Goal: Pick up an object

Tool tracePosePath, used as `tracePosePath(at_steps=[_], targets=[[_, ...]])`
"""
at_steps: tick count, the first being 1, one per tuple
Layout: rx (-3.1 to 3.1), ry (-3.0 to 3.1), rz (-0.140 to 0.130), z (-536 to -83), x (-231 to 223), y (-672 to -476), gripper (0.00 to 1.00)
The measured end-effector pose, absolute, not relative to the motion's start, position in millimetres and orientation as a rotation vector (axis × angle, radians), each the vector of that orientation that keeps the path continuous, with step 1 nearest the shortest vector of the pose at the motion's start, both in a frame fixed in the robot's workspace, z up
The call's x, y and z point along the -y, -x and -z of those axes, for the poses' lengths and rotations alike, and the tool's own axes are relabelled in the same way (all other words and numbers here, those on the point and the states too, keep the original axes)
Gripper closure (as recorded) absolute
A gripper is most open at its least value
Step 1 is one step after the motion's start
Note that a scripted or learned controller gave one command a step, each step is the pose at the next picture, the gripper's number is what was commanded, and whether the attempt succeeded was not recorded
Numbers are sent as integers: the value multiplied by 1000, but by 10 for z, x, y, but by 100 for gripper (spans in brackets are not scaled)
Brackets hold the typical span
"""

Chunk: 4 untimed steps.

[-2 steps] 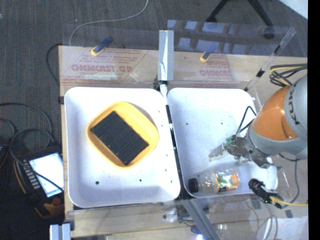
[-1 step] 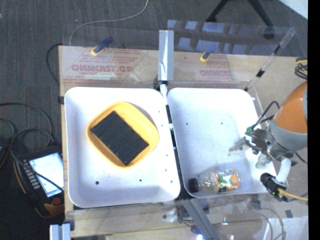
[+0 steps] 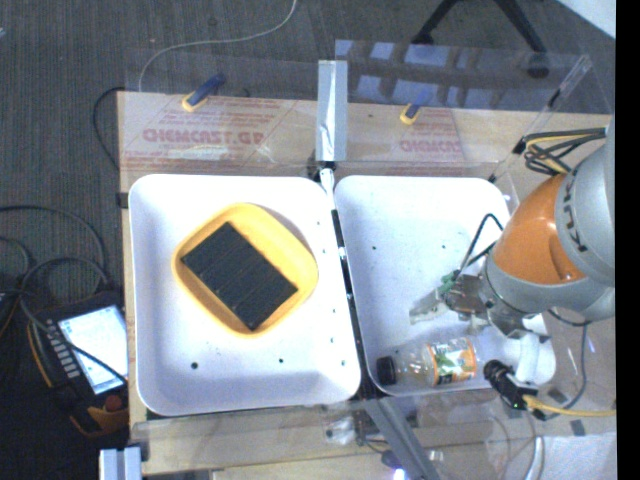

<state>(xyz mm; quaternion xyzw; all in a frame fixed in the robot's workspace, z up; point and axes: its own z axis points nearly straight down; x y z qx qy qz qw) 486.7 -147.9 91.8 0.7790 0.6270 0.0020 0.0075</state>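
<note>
Camera view: the tool point(image 3: 452, 296) sits low in the right bin point(image 3: 400, 218), near its right side; its opening state cannot be determined. The bottle point(image 3: 432, 362) lies just below the tool along the bin's front wall, long axis running left-right.

We see our arm point(image 3: 585, 218) entering at about three o'clock, its grey body curving down and inward toward the centre. Our orange band point(image 3: 540, 243) sits just above the wrist, bulging toward nine o'clock, and the grey wrist ring point(image 3: 545, 293) lies below it, toward six o'clock. From the wrist, our end effector point(image 3: 450, 298) points toward nine o'clock, low and slightly tilted. Its fingers are too small and cluttered to read. A white fitting point(image 3: 530, 358) with a black connector hangs beneath the wrist at about five o'clock.
</note>
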Motion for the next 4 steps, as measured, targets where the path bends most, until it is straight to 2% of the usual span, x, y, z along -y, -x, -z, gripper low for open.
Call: tracePosePath(at_steps=[1, 2, 3, 4], targets=[[-2206, -2215, -5, -919, 1349, -5154, 0], [-2440, -1941, -13, -924, 1261, -4907, 0], [-2120, -2317, 4, -1209, 1928, -5399, 0], [-2178, -2243, -16, -920, 1951, -4949, 0]])
